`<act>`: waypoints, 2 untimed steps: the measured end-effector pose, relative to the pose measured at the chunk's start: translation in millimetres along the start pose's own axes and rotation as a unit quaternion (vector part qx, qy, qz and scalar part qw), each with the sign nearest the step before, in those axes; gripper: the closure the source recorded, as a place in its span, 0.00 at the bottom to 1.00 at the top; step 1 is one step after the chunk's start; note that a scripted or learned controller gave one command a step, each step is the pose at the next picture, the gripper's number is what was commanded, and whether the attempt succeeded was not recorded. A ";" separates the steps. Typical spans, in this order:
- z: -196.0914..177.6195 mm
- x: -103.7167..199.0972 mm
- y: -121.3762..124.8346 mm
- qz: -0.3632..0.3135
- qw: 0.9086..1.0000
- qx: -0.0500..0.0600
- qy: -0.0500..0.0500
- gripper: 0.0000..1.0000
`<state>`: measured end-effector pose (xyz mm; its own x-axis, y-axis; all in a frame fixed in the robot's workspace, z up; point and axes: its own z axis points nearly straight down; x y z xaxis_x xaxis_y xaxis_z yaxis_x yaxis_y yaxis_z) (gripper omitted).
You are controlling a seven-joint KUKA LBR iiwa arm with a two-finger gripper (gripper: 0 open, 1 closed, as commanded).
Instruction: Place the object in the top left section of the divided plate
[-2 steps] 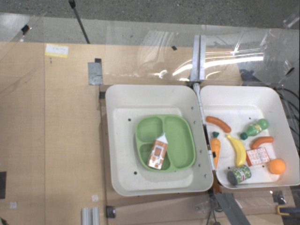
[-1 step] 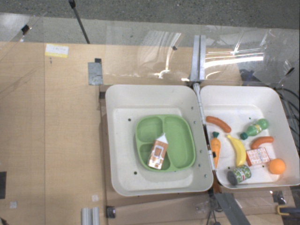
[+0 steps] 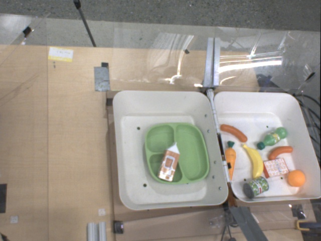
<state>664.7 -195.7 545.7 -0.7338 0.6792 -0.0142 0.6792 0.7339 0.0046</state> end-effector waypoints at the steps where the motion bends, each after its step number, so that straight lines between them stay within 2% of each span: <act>1: -0.3 -23.6 -41.9 -0.013 1.000 0.000 -0.001 0.00; 2: 0.4 -17.6 -29.1 -0.127 0.992 -0.001 0.000 0.00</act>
<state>657.8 -229.0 545.4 -0.8812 0.4725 -0.0153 0.4725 0.8813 0.0024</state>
